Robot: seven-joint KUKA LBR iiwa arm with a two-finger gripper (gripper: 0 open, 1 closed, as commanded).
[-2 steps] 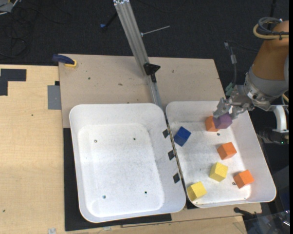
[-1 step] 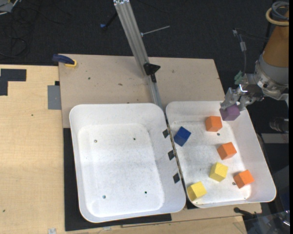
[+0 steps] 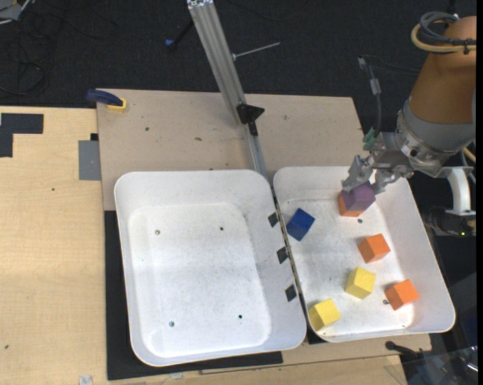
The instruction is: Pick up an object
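The grey arm with its orange band [image 3: 444, 70] reaches in from the right over the right-hand shallow white bin [image 3: 434, 295]. Its 2-finger gripper [image 3: 368, 180] hangs above the bin's far end, and a small purple block [image 3: 362, 193] sits between the fingertips, pinched there. Just below and touching it in this view is a small orange block [image 3: 350, 206], partly covered by the purple one; whether the purple block is lifted clear of it cannot be told.

5 more blocks lie in the same bin: a blue cube [image 3: 300, 224] near the left wall, an orange cube [image 3: 374, 248] mid-bin, a yellow cube [image 3: 360, 282] below it, another yellow cube [image 3: 324, 313] at the near left corner, and an orange cube [image 3: 400, 293] toward the near right. The left-hand white bin [image 3: 137, 215] lies beside it, rims touching.
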